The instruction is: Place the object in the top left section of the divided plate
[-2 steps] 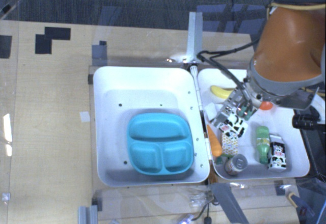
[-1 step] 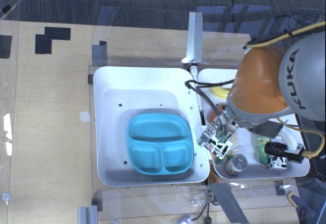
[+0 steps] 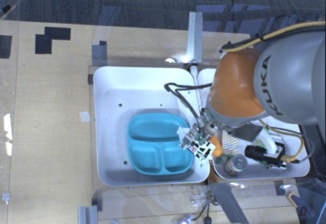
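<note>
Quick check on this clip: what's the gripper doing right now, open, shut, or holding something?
Gripper: at the right edge of the blue divided plate in the left bin; open or shut cannot be told, and no held object is visible.

Grey KUKA-lettered arm [image 3: 293, 78] with an orange band [image 3: 235, 88], trailing black and yellow cables [image 3: 277, 29]

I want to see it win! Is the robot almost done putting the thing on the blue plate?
Not yet. The blue plate sits in the left bin and all its sections look bare, so nothing has been placed. The gripper is at the plate's right edge, near the wall between the bins. I cannot tell if it holds anything. Some things lie in the right bin. Placing one in the top left section is left.
</note>
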### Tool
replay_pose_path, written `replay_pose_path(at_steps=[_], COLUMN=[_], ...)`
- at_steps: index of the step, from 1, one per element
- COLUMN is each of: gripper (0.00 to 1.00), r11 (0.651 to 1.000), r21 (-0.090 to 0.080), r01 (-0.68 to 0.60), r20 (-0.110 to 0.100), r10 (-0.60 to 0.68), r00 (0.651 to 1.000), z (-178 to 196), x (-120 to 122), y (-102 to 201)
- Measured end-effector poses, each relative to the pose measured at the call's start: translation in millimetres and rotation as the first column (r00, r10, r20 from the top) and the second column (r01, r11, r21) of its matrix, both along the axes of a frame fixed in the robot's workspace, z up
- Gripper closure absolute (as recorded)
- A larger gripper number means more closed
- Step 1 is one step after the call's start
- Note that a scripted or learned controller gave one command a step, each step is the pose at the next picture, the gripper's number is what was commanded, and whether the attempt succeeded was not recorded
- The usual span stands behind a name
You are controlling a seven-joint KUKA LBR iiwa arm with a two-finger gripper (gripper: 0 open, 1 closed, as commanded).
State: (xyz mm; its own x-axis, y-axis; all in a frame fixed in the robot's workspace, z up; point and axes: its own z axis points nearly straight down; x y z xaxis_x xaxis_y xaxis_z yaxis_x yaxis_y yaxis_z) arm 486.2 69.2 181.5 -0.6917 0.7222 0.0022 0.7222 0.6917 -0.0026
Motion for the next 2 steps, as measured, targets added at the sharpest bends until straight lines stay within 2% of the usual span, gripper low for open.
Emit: replay_pose_path(at_steps=[1,2], gripper=[1.00,1.00], r11=[0.998,0.983], r21=[-0.001,-0.002], r01=[0.061,0.184], r20=[0.001,-0.001], r10=[-0.061,-0.184], r00=[0.998,0.983], z=[0,-43], x=[0,58], y=[36,44])
